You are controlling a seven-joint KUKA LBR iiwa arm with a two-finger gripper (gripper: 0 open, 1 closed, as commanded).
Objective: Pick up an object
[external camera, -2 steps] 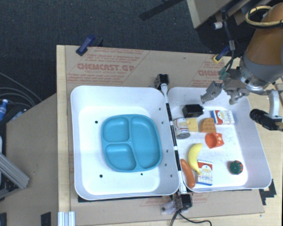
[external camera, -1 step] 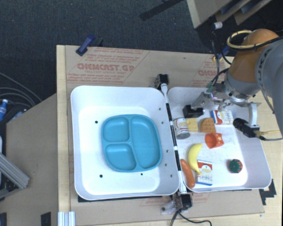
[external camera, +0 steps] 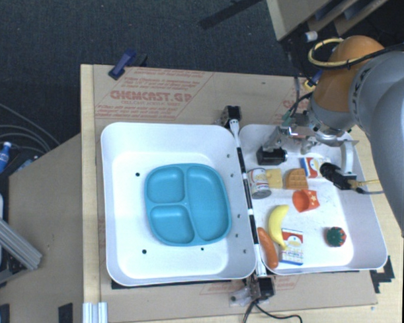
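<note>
Because the objects lie close together in the right bin (external camera: 365, 216), we should come straight down on a single one, such as the banana (external camera: 277, 223) or the strawberry (external camera: 335, 236), standing apart. Our gripper (external camera: 272, 155) hangs over the bin's far corner, and we cannot tell its state or whether it touches anything.

Grey arm (external camera: 383, 84) reaching in from right, orange-banded wrist bent downward
</note>
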